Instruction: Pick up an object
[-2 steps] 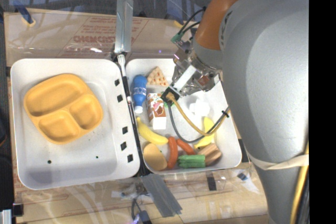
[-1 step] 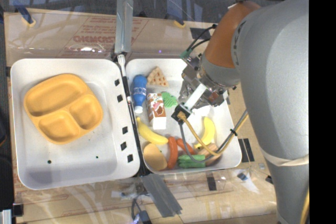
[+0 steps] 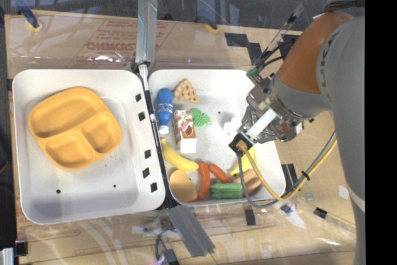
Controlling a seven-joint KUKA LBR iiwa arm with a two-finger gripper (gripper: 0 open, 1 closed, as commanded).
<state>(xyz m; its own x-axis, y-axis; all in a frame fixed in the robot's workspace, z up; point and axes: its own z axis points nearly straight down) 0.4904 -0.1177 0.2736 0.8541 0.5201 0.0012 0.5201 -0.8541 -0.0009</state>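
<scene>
The right bin [image 3: 211,79] holds several toy foods. A blue bottle [image 3: 164,106] lies by its left wall, with a waffle wedge [image 3: 185,92] behind it. A small carton [image 3: 185,130] and a green leafy piece [image 3: 200,117] sit mid-bin. Along the front lie a banana [image 3: 178,159], a tan cup [image 3: 182,185], an orange sausage [image 3: 204,179], a green cucumber [image 3: 226,190] and a brown piece [image 3: 251,181]. My gripper [image 3: 243,131] hangs low over the right half of this bin, right of the carton and above the front pile. Nothing shows held in it.
The left bin [image 3: 74,195] carries a yellow divided plate [image 3: 73,127]. A grey bar [image 3: 146,31] stands behind the wall between the bins. My arm and a yellow cable [image 3: 310,164] cover the right bin's right rim.
</scene>
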